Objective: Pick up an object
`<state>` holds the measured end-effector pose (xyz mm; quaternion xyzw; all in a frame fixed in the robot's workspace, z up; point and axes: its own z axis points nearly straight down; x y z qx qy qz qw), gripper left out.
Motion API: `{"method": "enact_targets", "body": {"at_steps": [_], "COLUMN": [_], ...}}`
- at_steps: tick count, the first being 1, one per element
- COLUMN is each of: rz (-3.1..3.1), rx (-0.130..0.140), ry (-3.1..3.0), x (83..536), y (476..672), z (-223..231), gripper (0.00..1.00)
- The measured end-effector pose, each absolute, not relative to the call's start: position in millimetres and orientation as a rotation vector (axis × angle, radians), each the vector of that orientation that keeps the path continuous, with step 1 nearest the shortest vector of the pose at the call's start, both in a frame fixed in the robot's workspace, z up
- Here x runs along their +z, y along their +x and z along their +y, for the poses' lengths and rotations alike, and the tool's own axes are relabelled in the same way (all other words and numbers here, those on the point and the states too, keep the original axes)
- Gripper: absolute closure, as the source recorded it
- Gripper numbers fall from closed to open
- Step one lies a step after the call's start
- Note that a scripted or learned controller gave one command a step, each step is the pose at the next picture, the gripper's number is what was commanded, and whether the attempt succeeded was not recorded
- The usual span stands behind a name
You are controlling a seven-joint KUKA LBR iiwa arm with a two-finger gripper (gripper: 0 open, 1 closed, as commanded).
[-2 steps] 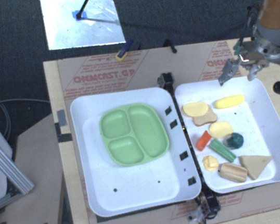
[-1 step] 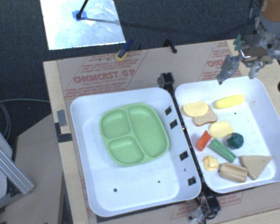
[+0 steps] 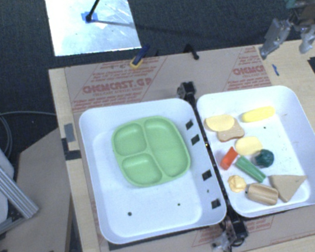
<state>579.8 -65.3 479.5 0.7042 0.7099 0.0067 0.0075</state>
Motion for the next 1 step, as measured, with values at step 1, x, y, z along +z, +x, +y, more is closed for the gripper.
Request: {"method": "enact_targets", "body": {"at_steps": [1], "rz": [2.23], "rx": [0.016], "ry": [2.204], "x": [540.4], "y": [545.5], "z": [4.1], "gripper": [0.0]}}
